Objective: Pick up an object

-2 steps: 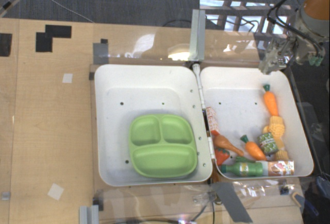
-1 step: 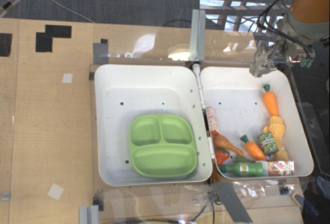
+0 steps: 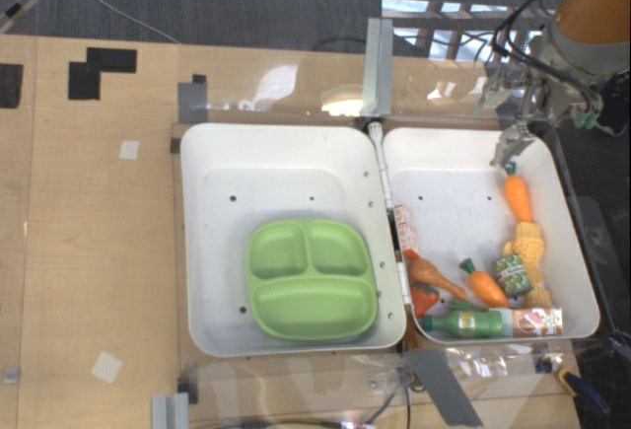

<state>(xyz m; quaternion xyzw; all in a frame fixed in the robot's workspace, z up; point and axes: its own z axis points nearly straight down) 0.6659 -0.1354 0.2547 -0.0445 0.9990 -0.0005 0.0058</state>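
Wooden desk [image 3: 89,250]: two white bins; left bin [image 3: 212,171] holds green divided plate [image 3: 312,278]; jaws [image 3: 511,153] above toy carrot [image 3: 519,199], state indiscernible

Left bin [image 3: 197,220]: divided plate [image 3: 312,278], lower centre of bin. Right bin [image 3: 444,180]: carrot [image 3: 519,199] at right wall; corn [image 3: 529,242] below it; bottle [image 3: 490,321] along bottom edge; gripper [image 3: 509,158] over upper right corner.
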